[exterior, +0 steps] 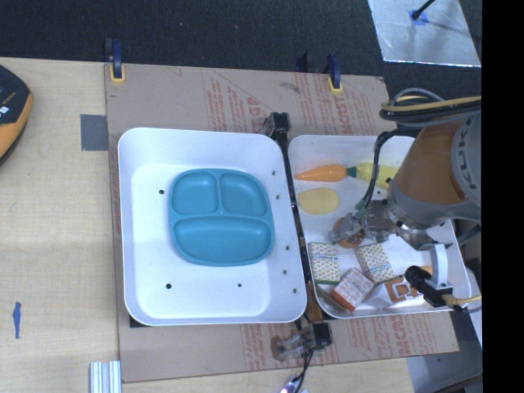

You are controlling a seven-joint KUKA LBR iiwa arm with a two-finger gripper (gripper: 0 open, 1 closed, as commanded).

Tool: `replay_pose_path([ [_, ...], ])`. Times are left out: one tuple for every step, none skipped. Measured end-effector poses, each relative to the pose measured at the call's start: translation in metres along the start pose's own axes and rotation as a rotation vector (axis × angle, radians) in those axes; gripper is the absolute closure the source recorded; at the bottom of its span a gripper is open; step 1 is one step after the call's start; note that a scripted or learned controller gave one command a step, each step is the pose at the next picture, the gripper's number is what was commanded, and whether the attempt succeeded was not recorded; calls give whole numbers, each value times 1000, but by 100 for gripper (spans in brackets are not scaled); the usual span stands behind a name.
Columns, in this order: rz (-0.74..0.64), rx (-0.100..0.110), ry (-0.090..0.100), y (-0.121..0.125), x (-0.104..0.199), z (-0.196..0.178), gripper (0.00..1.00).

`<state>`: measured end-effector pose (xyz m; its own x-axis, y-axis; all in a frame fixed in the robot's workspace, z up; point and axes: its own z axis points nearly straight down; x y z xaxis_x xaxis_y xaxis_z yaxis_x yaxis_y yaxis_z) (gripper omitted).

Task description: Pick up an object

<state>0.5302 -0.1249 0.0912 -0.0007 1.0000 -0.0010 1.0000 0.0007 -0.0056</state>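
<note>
Grey arm with orange band (432, 174) reaches in from the right, low over the right shallow white bin (327, 142). Tool (354, 229) sits near that bin's middle, right on top of a small brown roundish item (350, 238); looks like contact, but cannot tell if the tool is apart or together, and no grip is visible.

Right bin contents:
- Orange toy carrot (321, 173) lies along the far wall.
- Yellow piece with a green end (375, 173) lies just beside the carrot tip.
- Pale yellow flat disc (318, 201) lies just below the carrot, left of the tool.
- Cream patterned packet (324, 262) lies near the left wall.
- A second similar packet (375, 260) lies to its right.
- Red-and-white small box (354, 289) lies tilted between them at the near wall.
- Small brown-orange box (399, 290) lies near the right corner.

Left shallow white bin (131, 150) holds one blue divided plastic plate (219, 217), flat and roughly centred. Both bins sit side by side on a brown cardboard sheet (205, 97) on the pale wooden tabletop (49, 219).
</note>
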Motion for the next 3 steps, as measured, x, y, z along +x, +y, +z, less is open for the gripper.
replay_pose_path([
  [-8,-5,2,29,35,-1,0],
  [-5,-7,0,82,27,-2,0],
  [-2,0,0,-9,11,-1,0],
])
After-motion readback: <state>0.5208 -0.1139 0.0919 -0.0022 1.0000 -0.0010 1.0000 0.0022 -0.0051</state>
